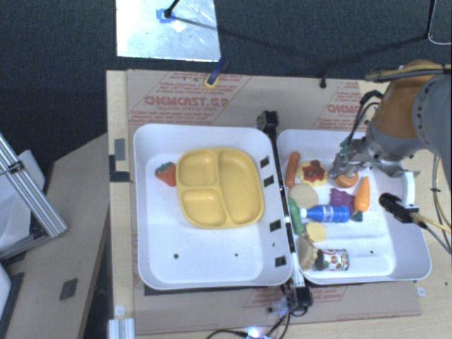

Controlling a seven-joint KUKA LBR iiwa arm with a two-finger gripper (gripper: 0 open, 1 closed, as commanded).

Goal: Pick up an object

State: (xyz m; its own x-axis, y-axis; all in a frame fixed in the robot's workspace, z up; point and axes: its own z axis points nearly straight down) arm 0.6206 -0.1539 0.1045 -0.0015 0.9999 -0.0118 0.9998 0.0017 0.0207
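**Inspector A:** Camera view. The arm is reaching in from the right of the frame, and the hand (344,167) is hanging low over the upper part of the right bin (413,256). I cannot tell how the hand is set.

**Inspector B:** What is lying directly under it?

**A:** An orange, rounded toy piece (346,180), touching or just below the hand, beside a carrot (362,194) and a purple piece (340,198). A blue bottle (328,212) is lying on its side just below them, and a small can (333,260) near the bin's lower edge.

**B:** Handling?

**A:** I am judging the orange piece to be light, stiff plastic, smooth and likely slippery; gripping across its widest middle looks safest.

**B:** And the left bin (152,260)?

**A:** It is carrying a yellow divided plate (215,187) and a strawberry toy (166,173) at the plate's left.
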